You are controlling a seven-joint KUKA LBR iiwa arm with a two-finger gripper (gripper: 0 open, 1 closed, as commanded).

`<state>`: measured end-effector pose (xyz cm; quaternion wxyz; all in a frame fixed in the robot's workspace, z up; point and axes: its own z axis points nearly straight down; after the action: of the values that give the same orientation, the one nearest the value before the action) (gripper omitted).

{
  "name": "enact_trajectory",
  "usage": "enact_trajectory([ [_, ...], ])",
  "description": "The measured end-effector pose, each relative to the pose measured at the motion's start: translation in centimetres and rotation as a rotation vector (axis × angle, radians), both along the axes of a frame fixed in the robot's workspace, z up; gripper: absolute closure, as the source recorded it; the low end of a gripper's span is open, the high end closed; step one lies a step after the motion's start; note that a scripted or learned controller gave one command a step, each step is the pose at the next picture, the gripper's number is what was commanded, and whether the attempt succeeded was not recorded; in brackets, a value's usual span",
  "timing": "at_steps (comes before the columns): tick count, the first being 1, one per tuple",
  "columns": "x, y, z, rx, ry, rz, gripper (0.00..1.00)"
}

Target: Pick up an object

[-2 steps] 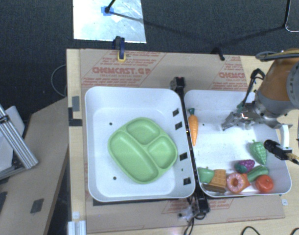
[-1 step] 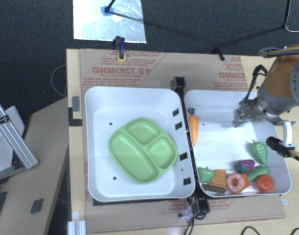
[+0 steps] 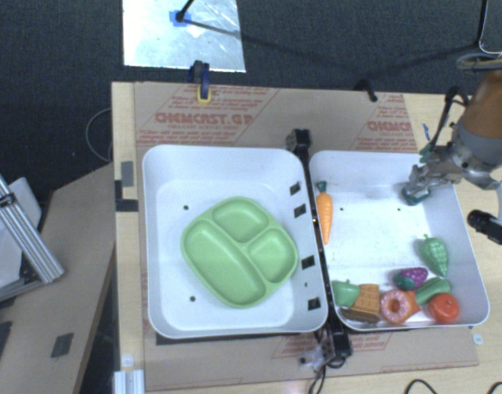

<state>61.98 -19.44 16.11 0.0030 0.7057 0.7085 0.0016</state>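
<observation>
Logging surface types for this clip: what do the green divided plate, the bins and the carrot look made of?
The green divided plate looks like moulded plastic with a matte finish: uniform colour, soft rounded compartment edges. The bins look like thin formed white plastic, smooth with a slight sheen and rounded corners. The carrot seems to be a plastic toy: flat, saturated orange with a green tip, though it is too small to be sure.

The desk [image 3: 234,109] carries two white bins side by side. The left bin [image 3: 164,187] holds a green divided plate [image 3: 238,251]. In the right bin [image 3: 456,220], a toy carrot [image 3: 323,212] lies along the wall next to the left bin. Toy food is heaped at the right bin's near edge: a doughnut [image 3: 396,305], a tomato [image 3: 444,306], a brown block [image 3: 366,301] and purple grapes [image 3: 412,277]. The gripper [image 3: 415,194] hangs over the right bin's far right corner, well apart from the heap.
</observation>
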Motion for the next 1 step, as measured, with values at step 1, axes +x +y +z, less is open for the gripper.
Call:
enact_trajectory([
  [1,0.49,-0.97,5.65,-0.001,-0.001,0.001,1.0],
])
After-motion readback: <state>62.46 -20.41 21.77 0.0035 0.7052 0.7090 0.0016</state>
